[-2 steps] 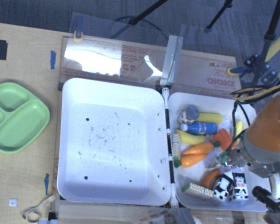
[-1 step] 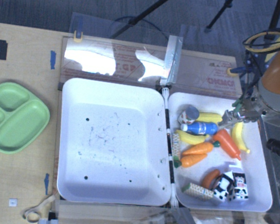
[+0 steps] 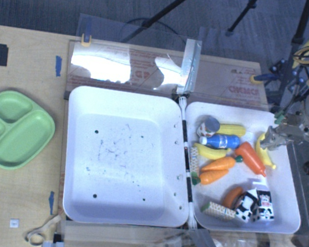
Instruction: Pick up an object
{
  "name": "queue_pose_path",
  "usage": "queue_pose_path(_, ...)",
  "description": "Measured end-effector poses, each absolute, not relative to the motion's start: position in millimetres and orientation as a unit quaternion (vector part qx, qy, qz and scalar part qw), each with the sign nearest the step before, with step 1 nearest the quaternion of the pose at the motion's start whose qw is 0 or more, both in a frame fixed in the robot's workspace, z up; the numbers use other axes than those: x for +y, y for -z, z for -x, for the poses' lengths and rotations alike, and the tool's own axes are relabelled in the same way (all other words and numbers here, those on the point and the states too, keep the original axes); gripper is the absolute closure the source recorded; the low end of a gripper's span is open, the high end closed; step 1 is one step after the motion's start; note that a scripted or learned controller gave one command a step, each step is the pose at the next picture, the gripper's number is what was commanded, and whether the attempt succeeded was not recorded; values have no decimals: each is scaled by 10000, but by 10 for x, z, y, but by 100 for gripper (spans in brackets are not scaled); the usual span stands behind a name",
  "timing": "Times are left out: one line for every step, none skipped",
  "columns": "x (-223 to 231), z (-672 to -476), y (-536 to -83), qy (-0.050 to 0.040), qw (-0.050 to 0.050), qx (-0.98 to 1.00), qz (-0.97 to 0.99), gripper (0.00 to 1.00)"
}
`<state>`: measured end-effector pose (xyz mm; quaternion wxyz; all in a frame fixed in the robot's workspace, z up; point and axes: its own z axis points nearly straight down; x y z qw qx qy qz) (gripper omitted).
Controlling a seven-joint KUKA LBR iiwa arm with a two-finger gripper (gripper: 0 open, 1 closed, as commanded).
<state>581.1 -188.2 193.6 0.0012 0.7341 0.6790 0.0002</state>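
Note:
The right bin [image 3: 291, 190] holds a heap of toy food. A blue bottle [image 3: 222, 141] lies between two yellow bananas [image 3: 231, 129] [image 3: 211, 152]. Two orange carrots [image 3: 217, 163] [image 3: 213, 177] lie below them, with a red-orange piece [image 3: 250, 157] to their right. A black-and-white cow toy [image 3: 257, 205], a brown sausage [image 3: 233, 196] and a speckled stick [image 3: 219, 211] sit near the front. My gripper [image 3: 277, 137] hangs over the bin's right side, just above a small yellow piece [image 3: 264, 154]. Nothing shows between its fingers.
The left bin [image 3: 122, 155] lies beside the right one, and a rim [image 3: 186, 157] divides them. A green divided plate [image 3: 11, 129] rests on the bench at far left. Clear panels [image 3: 128, 66] stand behind the bins. Cables and stands crowd the top right.

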Motion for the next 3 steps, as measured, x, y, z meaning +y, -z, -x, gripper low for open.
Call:
queue_pose_path(-1762, -5418, -1965, 2, -10, 6268, -7792, 100)
queue_pose_path(-1461, -5559, -873, -21, 19, 5574, -8302, 100)
queue_pose_path(-817, -5442, -1840, 8, -5, 4186, -9082, 100)
